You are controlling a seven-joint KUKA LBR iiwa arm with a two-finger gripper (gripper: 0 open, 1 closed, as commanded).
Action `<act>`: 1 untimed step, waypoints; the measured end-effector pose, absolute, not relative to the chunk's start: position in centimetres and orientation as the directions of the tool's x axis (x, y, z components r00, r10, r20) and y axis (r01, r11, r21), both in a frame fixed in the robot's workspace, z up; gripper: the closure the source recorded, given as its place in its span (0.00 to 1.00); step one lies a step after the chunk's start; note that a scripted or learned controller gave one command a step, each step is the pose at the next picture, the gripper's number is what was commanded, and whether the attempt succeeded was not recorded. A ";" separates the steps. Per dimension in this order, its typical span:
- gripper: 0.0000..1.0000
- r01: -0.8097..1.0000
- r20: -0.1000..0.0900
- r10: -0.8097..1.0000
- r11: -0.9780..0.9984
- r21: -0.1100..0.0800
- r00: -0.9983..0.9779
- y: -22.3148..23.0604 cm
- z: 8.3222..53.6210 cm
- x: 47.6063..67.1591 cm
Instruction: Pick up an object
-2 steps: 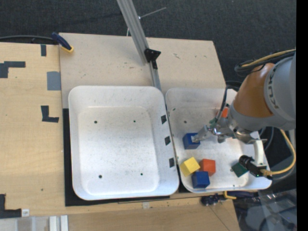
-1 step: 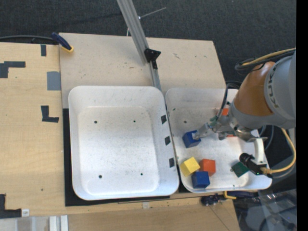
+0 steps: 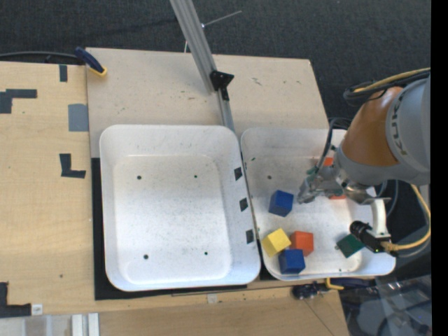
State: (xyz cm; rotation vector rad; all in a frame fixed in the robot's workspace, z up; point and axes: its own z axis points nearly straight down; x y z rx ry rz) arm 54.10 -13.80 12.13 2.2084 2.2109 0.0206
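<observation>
Nearest the viewer, along the near edge of the right bin (image 3: 255, 145), sits a tight cluster of small cubes: a blue cube (image 3: 292, 260) at the front, a yellow cube (image 3: 277, 241) just to its left and touching it, and an orange cube (image 3: 302, 241) just behind. To their right, near the bin's near right corner, lies a dark green block (image 3: 348, 245).

A little farther in, a second blue cube (image 3: 281, 203) stands by itself on the bin floor, apart from the cluster. Just to its right hangs the end effector (image 3: 307, 193), low over the bin, at the end of the grey and orange arm (image 3: 381, 142). Whether it is open or closed cannot be told, and nothing is visibly held.

The lone blue cube looks the easiest target. To do this well, the end effector should likely centre over it, come straight down, and close squarely on opposite faces.

The left bin (image 3: 112, 145) sits beside the right one. Beyond both, the wooden surface (image 3: 154, 82) carries a slanting metal pole (image 3: 192, 26).
</observation>
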 end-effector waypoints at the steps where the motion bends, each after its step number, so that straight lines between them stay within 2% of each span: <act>1: 1.00 1.000 -0.002 1.000 0.001 0.003 -0.001 -14.7 17.7 53.8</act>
